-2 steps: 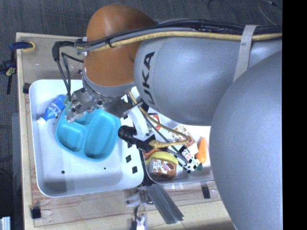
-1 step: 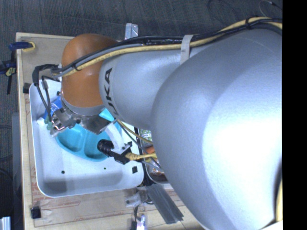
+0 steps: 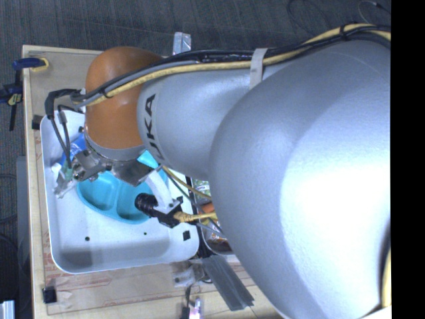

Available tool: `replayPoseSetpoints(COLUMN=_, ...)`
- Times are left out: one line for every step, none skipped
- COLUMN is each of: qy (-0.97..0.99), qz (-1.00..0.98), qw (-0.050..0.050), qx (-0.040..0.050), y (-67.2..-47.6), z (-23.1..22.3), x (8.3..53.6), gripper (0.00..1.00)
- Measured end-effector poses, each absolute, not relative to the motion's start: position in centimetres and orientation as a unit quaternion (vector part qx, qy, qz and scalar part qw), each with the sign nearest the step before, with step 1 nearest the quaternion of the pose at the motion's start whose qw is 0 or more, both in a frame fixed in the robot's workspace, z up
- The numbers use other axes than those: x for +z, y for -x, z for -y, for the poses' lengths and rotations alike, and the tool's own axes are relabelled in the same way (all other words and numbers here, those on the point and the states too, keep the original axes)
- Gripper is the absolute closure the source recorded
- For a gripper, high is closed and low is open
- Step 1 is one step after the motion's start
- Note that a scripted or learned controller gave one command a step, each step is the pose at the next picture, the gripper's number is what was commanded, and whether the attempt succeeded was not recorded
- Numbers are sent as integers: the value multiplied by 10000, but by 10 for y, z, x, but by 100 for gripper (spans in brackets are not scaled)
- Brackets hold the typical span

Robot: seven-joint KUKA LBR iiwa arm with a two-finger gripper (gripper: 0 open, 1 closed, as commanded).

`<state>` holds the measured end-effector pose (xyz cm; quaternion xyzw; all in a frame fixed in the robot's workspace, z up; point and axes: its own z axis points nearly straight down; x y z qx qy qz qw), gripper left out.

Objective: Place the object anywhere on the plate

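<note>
Honestly, I cannot pick out the object for sure. A small pale green and white bit [image 3: 64, 173] shows at the 9 o'clock edge of the blue plate [image 3: 106, 203]. It is right at the tip of my gripper [image 3: 68, 171]. It is too small and blurry for me to say if it is the object or a part of me. I also cannot tell if my gripper is spread wide or pressed together, because my own wrist hides it.

The blue plate lies in the left white bin [image 3: 99, 248], up toward 12 o'clock of the bin's floor. Much of the plate is under my wrist. The part I can see is a round blue curve that dips toward 6 o'clock.

A black plug [image 3: 146, 205] sticks out from my wrist over the plate's 3 o'clock side. Thin yellow wires [image 3: 189, 212] run from it toward 3 o'clock.

My orange band [image 3: 113, 105] sits above the plate, toward 12 o'clock. Black cables [image 3: 58, 121] loop down at its 9 o'clock side.

My big grey arm [image 3: 292, 178] covers most of the view from 3 o'clock.

The bin rests on a wooden bench [image 3: 36, 78]. A blue clamp [image 3: 26, 64] grips the bench corner far off at 10 o'clock.
</note>
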<state>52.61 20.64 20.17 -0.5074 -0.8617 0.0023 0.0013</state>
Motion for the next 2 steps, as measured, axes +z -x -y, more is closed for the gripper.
replayPoseSetpoints(qy=5112, qz=8595, qw=12, qx=14, y=-494, z=-170, x=225, gripper=0)
replayPoseSetpoints(qy=2406, qz=9706, qw=-17, qx=-5, y=-521, z=-118, x=444, gripper=0)
